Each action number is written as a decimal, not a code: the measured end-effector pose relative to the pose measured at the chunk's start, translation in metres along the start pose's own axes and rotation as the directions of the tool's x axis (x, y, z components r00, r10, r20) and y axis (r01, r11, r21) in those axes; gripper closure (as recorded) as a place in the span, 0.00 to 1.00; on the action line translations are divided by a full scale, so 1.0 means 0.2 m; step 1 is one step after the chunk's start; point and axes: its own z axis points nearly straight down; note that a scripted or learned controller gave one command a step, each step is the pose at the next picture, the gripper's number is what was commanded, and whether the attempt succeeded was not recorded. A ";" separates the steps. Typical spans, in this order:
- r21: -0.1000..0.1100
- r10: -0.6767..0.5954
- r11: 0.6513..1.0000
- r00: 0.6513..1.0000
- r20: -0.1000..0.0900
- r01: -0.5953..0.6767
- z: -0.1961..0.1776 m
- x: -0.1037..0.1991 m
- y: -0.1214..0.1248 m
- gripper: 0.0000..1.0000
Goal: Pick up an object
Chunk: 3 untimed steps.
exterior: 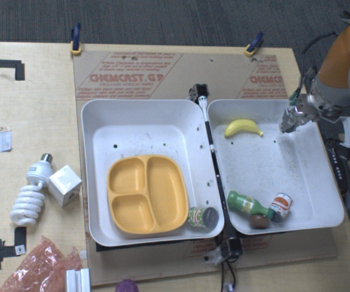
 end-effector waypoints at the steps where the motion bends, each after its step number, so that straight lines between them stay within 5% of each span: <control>1: 0.000 0.000 1.000 1.000 0.000 0.000 0.00 0.00 0.00 0.00; 3: 0.000 0.000 1.000 1.000 0.000 0.000 0.00 0.00 0.00 0.00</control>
